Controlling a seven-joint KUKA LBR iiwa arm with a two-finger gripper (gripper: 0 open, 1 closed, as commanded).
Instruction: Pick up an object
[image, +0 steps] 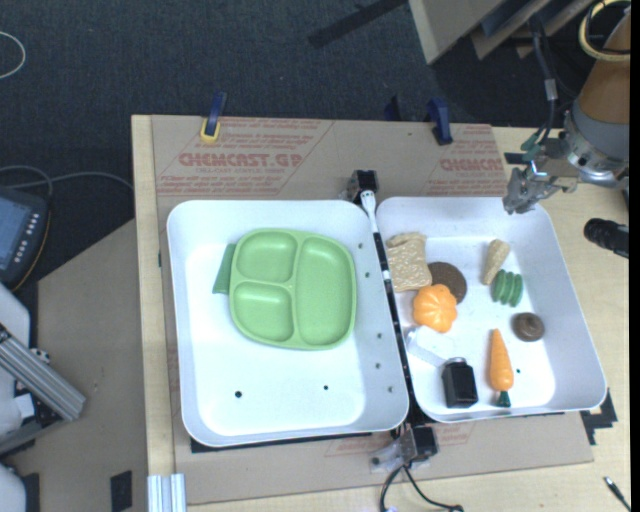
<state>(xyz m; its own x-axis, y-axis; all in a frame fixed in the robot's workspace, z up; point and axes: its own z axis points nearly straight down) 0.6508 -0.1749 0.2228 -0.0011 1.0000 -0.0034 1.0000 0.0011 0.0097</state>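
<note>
Left bin (200, 380): green plate (293, 288). Right bin (570, 330): pumpkin (435, 307), carrot (500, 361). Gripper (522, 197) above rim, state unclear.

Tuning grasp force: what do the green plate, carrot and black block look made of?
Green plate: likely moulded plastic, matte, with uniform colour and rounded compartments. Carrot: probably plastic toy food, smooth, with a slight sheen. Black block: hard plastic or rubber, dark with faint gloss; too small to tell.

I work in a lab. My bench (300, 150) is a clamped board, with cables (60, 185) and aluminium rail (40, 375) left of it.
</note>
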